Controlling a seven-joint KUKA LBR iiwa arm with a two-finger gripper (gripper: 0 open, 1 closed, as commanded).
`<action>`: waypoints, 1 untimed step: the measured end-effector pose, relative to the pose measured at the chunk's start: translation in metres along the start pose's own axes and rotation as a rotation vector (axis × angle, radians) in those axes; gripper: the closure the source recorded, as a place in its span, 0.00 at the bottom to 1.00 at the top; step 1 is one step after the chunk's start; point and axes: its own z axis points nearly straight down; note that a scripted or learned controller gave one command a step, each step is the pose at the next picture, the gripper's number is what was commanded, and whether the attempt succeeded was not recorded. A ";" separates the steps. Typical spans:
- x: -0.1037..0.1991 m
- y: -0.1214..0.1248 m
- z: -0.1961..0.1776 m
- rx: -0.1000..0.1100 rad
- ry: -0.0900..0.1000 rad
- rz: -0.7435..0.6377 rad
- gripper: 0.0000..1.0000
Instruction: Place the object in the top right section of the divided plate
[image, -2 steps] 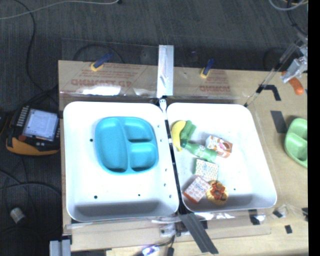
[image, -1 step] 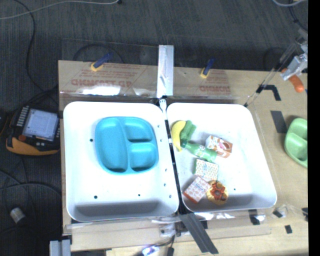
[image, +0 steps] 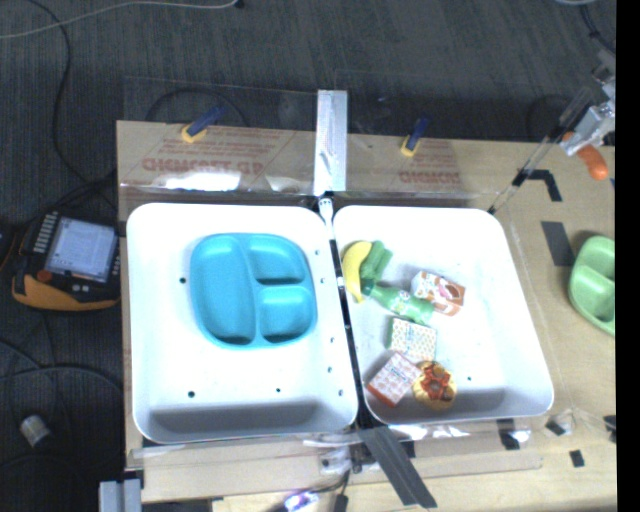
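robotics lab setting. tabletop (image: 560, 300) carries two white bins (image: 160, 400) on dark carpet (image: 60, 120). loose cables (image: 40, 40) and clamps (image: 200, 124) around.

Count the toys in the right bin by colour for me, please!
Yellow: 1, the banana
Green: 2, the green toy beside the banana and the green bottle
Boxes with mixed-colour print: 3
Red and yellow: 1, the round toy
Total: 7
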 end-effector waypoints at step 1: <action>0.000 0.004 0.017 -0.021 0.020 -0.363 1.00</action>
